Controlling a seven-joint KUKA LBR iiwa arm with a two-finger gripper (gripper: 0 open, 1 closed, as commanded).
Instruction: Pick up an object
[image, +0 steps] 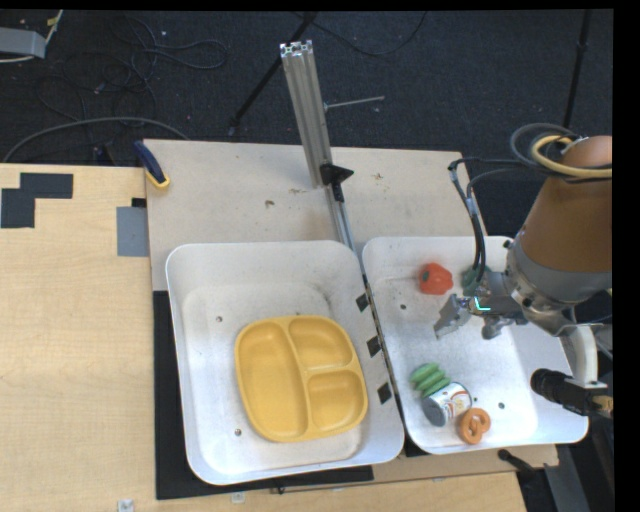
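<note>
Over on the left, the left bin (200, 300) is carrying a yellow divided plate (300, 377), sitting toward its lower middle with its three compartments bare. Moving right across the divider, the right bin (400, 265) is where the pickable stuff is lying: a red tomato-looking thing (435, 279) up near the top, then a cluster along the front edge, with a green pod-like piece (428, 377), a small can (447, 404) lying on its side just below it, and an orange ring-shaped item (473, 425) touching the can's right end.

The end effector (452, 317) is hanging over the middle of the right bin, pointing left, with the grey arm (565, 230) coming in from the right. I honestly can't tell whether it's open or closed (too small and blurry), and nothing is visibly sitting between the fingers.

The relation that matters, I'd say: the red thing is lying just up and a bit left of the end effector, clearly nearer than the front cluster, which is sitting well below it. It's roundish, so approach angle shouldn't matter much.
</note>
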